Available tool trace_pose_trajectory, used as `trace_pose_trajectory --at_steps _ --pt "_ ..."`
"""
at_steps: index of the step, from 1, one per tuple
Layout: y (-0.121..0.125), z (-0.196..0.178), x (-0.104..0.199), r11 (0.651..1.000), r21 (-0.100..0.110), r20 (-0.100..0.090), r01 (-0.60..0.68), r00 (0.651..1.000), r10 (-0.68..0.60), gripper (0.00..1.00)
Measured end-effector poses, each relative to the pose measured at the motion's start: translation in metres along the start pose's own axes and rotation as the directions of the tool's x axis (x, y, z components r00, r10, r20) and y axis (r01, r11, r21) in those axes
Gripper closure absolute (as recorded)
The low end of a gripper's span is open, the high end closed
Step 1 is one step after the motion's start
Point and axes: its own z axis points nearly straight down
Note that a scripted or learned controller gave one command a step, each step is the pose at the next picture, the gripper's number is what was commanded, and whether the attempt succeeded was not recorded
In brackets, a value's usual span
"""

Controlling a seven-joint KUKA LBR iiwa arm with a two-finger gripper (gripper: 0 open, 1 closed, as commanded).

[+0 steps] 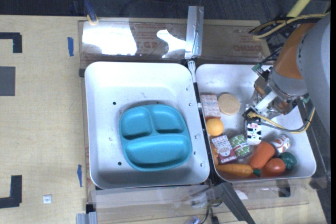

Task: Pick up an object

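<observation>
My gripper hangs low over the middle of the right bin, reaching in from the right. Directly under it stands a small black-and-white patterned item; whether the gripper touches it cannot be made out. Around it lie several toy foods: a tan round cookie, a pink-and-white packet, an orange ball, a red packet, a green packet, a carrot, an orange-red vegetable and a tomato.
The left bin holds a blue divided plate. A dark green piece and a small white-and-red item sit near the right bin's front right corner. The toys crowd that bin's front half.
</observation>
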Motion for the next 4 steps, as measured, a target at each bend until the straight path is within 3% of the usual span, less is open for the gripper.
trace_pose_trajectory --at_steps 1,2,3,4 --pt "-0.021 0.008 0.009 0.999 -0.002 -0.002 -0.034 0.999 0.034 1.0" --pt "-0.02 -0.203 0.001 1.0 -0.003 -0.005 0.031 1.0 -0.031 1.0" --pt "-0.022 -0.198 0.0 0.999 0.003 0.002 0.032 0.999 -0.032 0.0" --pt "-0.103 -0.109 -0.051 0.979 0.009 0.004 0.203 0.979 -0.203 0.0"
